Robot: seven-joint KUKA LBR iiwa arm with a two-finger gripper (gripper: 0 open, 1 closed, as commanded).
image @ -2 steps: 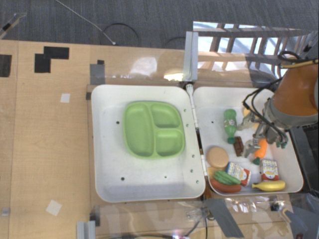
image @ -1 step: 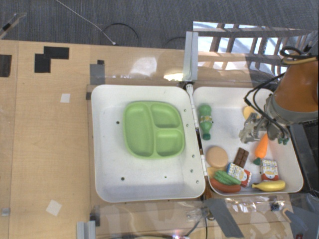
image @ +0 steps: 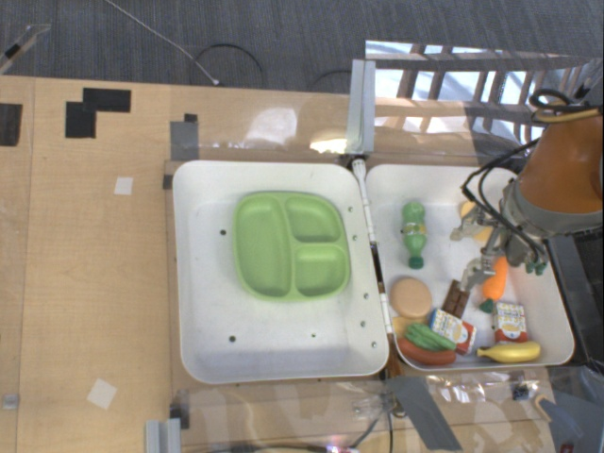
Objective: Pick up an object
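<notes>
Carrot [image: 496,280], tapered and orange, beneath tool [image: 497,249], grip state impossible to tell.

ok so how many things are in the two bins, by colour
green: 2, a three-part plastic plate and a small bottle
orange: 1, a carrot
yellow: 1, a banana
tan: 1, a round bun
brown: 1, a bar
red: 1, a hot dog
red-and-white cartons: 2
total: 9
</notes>
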